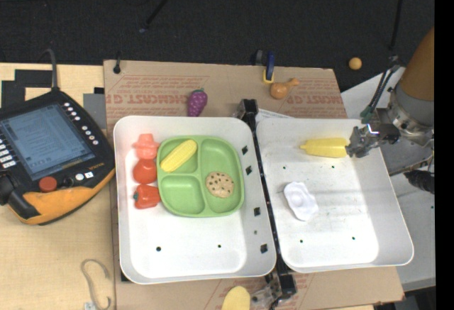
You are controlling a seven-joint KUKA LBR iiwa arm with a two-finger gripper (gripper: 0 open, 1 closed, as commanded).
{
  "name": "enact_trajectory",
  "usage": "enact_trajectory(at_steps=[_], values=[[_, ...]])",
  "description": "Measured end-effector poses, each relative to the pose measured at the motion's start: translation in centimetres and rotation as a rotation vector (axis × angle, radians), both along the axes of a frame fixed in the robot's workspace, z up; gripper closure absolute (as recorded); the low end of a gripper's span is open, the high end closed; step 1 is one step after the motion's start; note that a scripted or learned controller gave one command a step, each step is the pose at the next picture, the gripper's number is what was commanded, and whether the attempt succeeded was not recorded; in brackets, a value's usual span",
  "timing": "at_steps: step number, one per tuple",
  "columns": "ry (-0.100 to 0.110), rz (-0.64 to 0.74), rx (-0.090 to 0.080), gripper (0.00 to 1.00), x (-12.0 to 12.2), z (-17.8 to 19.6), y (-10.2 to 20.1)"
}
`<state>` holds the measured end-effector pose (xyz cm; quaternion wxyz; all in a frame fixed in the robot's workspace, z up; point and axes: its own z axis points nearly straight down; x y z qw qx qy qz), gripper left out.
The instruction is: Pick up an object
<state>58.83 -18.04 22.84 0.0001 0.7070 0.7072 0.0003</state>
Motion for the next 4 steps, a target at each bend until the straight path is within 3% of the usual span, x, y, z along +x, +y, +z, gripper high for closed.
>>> enact_trajectory(at_steps=[1,3,4], values=[[0.005,0.001,0.002,1.0,-2.4,0.0,3.4],[0.007,0.002,0.003,1.0,-8.4,-1.5,13.1],[0.005,0.002,0.003,1.0,-10.0,-0.5,17.1]])
